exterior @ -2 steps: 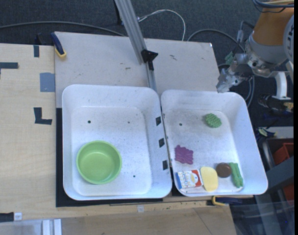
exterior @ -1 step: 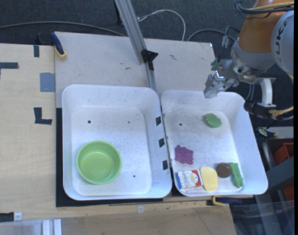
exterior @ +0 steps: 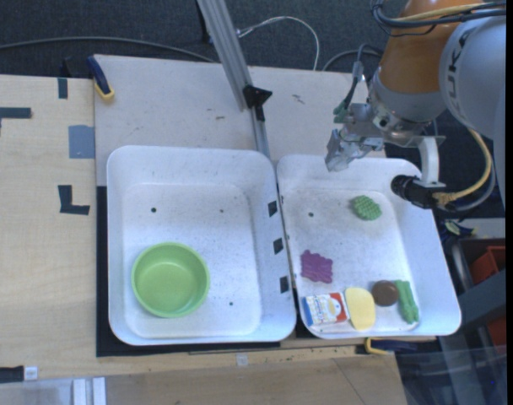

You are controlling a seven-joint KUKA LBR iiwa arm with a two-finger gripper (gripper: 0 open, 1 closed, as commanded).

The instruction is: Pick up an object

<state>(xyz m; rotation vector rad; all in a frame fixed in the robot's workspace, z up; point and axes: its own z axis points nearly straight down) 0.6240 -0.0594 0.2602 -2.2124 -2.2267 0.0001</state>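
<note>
Fingers [exterior: 338,160]: you see them at the far edge of the right bin [exterior: 425,251], pointing down, w/ nothing between the tips; whether they are spread or pressed together you cannot tell at this res. Above them sits the grey wrist and the orange band [exterior: 425,24] of the arm, entering from upper right, cables looped alongside.

Right bin contents, nearest the fingers first: a green ridged piece [exterior: 366,207] lies near the far right part of the floor, below and slightly right of the fingers, apart from them. A purple jagged piece [exterior: 316,267] lies nr. the bin's middle-left. Along the near wall you find a row: a small red-and-white carton [exterior: 324,309], touching a yellow oval object [exterior: 361,307], then a brown round object [exterior: 385,293], then a green stick-like piece [exterior: 407,300] against the right corner.

Left bin [exterior: 189,167]: holds a lime-green bowl [exterior: 170,279], upright, in the near left corner.

Beyond: a slanted grey metal rail [exterior: 227,36] crosses the table [exterior: 37,226] behind the bins; dark tape marks on the table at left.
</note>
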